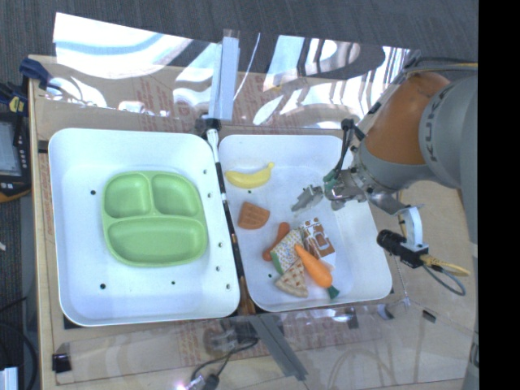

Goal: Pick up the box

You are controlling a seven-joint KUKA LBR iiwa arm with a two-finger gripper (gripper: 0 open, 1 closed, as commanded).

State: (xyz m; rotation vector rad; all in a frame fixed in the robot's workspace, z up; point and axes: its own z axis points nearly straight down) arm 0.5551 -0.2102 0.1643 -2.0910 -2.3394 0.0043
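Above the right bin [370,287], the end effector [309,199] hovers with fingers apart, holding nothing; the box [318,238] lies untouched just below it among toy food, so the pick is yet to come.

Green tray [154,218] in left bin [65,218]; banana [249,175] right.
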